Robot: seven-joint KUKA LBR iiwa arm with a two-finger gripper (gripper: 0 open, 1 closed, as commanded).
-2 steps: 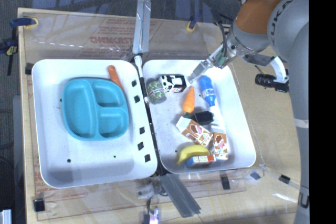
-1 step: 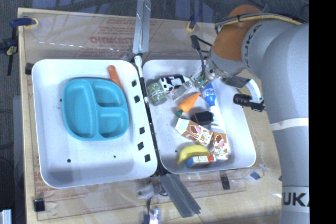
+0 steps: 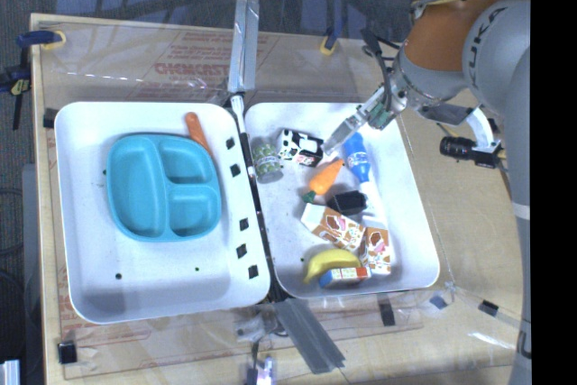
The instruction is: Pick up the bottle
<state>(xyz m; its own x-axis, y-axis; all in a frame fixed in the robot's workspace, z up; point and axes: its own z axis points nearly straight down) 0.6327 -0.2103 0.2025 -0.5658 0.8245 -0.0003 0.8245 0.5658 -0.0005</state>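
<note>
Over the right bin (image 3: 410, 221), the arm (image 3: 469, 22) reaches in from the right edge, its orange band uppermost and its grey wrist angled down and to the left. The gripper (image 3: 347, 132) points diagonally toward the bin's upper middle, its tip just beside the bottle (image 3: 358, 160). Whether the gripper is open or closed cannot be told, as the tip is small and blurred.

The bottle, blue and white, lies in the upper part of the right bin, tilted, with its upper end near the gripper tip. An orange item (image 3: 325, 177) lies just left of the bottle. A black object (image 3: 347, 201) sits just below the bottle. A black-and-white carton (image 3: 299, 145) lies to the upper left, and a small jar (image 3: 266, 160) rests near the bin's left wall. Printed packets (image 3: 347, 234) lie lower down, with a banana (image 3: 329, 261) near the bin's front wall.

The left bin (image 3: 81, 266) holds a blue divided tray (image 3: 162, 187) and an orange utensil (image 3: 196, 131) at the tray's upper right.
</note>
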